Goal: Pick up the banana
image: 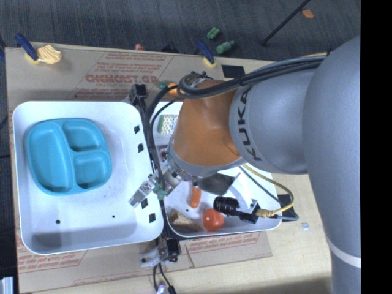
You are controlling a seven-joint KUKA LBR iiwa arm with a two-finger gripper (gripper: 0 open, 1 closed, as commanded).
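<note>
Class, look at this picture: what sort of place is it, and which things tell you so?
Probably a robotics lab bench. A large KUKA arm reaches over two white bins, one holding a blue tray, and clamps pin cardboard to the bench.

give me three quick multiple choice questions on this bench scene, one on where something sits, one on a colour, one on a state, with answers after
1. Where does the light blue divided plastic tray sit?
A. in the left white bin
B. in the right white bin
C. on the cardboard outside the bins

2. What colour is the small round tomato-like object near the right white bin's front rim?
A. green
B. red-orange
C. purple

3. How does the tray lie?
A. standing on edge
B. flat, compartments facing up
C. flipped over

Answers:
1 A, the left white bin's floor surrounds the tray.
2 B, it looks red-orange beside a small orange carrot-like piece.
3 B, its three hollows face the camera.
</note>
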